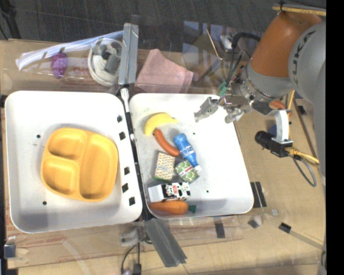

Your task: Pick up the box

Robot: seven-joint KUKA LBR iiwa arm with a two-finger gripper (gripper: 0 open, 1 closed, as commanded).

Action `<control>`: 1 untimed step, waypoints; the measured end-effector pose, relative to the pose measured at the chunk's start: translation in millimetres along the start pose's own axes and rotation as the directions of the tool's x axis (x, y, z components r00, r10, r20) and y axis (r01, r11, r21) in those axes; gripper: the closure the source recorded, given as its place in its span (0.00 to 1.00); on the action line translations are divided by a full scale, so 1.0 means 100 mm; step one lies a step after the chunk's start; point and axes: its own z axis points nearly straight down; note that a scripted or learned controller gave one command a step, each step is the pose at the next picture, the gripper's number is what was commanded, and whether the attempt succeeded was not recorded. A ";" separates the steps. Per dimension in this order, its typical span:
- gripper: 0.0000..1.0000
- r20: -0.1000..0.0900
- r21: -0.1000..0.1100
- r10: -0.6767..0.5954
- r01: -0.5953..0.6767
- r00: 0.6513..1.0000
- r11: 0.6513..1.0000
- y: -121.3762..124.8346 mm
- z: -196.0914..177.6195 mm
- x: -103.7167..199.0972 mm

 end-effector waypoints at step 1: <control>0.00 -0.001 0.001 -0.037 0.037 0.999 0.999 -0.26 1.02 0.39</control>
